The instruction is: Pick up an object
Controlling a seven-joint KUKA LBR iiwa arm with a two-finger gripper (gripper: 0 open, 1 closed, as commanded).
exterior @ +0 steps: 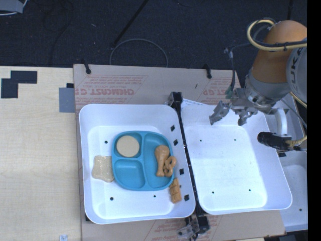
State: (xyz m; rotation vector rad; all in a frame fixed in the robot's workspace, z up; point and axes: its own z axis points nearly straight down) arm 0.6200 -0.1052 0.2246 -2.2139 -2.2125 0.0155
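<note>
A blue divided plate (131,178) lies in the left bin (95,122). A round tan biscuit (127,145) rests in its upper-left section, and a twisted tan pretzel piece (164,160) in its right section. A pale bread-like piece (103,168) lies on the bin floor against the plate's left edge. A small brown chunk (174,191) sits at the plate's lower right corner. My gripper (229,118) hangs over the far edge of the right bin (235,174), open, with nothing between its fingers, well apart from all the objects.
A black divider (183,152) runs between the two bins. A black cylindrical part (271,139) juts in over the right bin's right rim. Cardboard (125,87) lies beneath the bins, with a wooden bench (35,154) to the left.
</note>
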